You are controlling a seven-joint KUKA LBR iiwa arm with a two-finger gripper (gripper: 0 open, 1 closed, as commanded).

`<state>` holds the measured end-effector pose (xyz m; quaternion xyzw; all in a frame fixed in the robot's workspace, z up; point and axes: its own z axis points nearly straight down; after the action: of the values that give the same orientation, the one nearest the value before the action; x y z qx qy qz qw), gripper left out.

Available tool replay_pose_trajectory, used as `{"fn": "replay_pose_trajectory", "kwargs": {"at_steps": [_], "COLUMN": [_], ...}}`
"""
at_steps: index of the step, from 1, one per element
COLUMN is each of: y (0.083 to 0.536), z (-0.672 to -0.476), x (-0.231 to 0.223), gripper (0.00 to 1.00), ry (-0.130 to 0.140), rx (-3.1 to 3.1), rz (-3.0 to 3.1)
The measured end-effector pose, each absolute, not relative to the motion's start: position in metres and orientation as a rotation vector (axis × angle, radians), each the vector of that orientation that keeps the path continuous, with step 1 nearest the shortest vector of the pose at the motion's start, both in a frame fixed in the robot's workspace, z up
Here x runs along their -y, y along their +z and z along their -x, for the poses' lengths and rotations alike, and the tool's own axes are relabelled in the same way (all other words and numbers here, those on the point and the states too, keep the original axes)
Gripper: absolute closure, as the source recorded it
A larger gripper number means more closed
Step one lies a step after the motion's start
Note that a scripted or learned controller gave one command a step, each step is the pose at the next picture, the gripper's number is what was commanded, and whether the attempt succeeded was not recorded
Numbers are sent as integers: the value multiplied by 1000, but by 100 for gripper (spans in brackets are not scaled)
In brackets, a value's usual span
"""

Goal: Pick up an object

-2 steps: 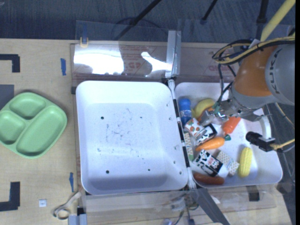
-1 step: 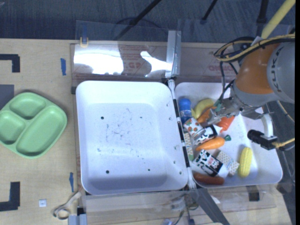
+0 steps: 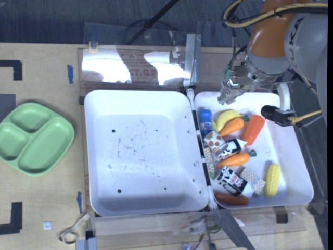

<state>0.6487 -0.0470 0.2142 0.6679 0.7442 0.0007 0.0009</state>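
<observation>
The right bin (image 3: 296, 163) holds a heap of toy food. In it lie a blue bottle (image 3: 205, 119), a yellow banana (image 3: 225, 118), three orange carrots (image 3: 232, 127) (image 3: 253, 129) (image 3: 235, 159), a yellow corn cob (image 3: 271, 179), a black-and-white carton (image 3: 230, 180) and small printed packets (image 3: 214, 139). My gripper (image 3: 229, 95) hangs over the bin's far left corner, just above and behind the banana. I see nothing between its tips.
The left bin (image 3: 140, 150) is next to the right one, with a ridge between them. A green divided plate (image 3: 34, 137) lies on the bench at far left. A clear panel (image 3: 135, 61) stands behind the bins. Cables loop over the arm at top right.
</observation>
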Motion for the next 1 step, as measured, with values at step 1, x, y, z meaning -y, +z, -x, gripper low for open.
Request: {"fn": "replay_pose_trajectory", "kwargs": {"at_steps": [1], "y": [229], "z": [-647], "x": [-4], "gripper": [100], "ry": [2], "rx": [-1969], "rz": [-2446]}}
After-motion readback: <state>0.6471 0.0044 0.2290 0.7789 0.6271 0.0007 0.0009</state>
